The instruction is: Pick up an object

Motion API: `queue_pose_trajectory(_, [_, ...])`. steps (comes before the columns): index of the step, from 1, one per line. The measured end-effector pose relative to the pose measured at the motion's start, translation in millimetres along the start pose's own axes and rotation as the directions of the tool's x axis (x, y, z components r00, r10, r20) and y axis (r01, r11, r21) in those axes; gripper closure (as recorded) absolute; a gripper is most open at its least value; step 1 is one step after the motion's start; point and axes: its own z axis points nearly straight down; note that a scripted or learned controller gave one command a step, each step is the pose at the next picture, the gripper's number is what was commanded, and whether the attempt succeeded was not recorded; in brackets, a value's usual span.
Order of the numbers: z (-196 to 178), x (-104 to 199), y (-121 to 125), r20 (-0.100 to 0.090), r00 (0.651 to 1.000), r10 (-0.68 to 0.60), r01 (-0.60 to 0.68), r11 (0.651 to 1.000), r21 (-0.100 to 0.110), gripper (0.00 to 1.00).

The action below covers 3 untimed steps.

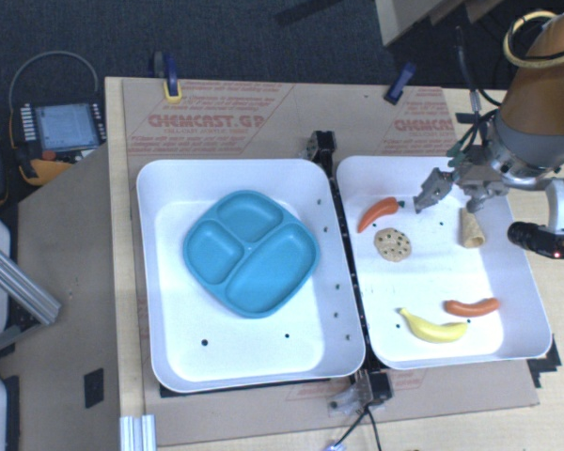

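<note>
Five small items crowd the right bin (517, 280); the gripper (451, 194), fingers spread and holding nothing, hangs between carrot (377, 211) and cone (471, 228), risking closing on air.

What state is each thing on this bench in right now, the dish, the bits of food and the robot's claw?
Blue dish: flat in the left bin, nothing on it.
Carrot: lying in the right bin, untouched.
Cookie: lying flat, just below the carrot.
Beige roll: lying loose under the arm.
Sausage: lying loose.
Banana: lying beside the sausage.
Claw: above the right bin, holding nothing.
</note>
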Motion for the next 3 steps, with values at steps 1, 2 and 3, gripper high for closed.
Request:
queue_pose_trajectory(1, [-7.4, 0.3, 2.9, 0.002, 1.000, -0.003, 0.003, 1.000, -0.014, 0.00])
queue_pose_trajectory(2, [56.9, 0.5, 1.8, 0.001, 1.000, -0.002, 0.002, 1.000, -0.007, 0.00])
queue_pose_trajectory(3, [108.5, -7.7, -3.3, 0.002, 1.000, -0.002, 0.002, 1.000, -0.013, 0.00])
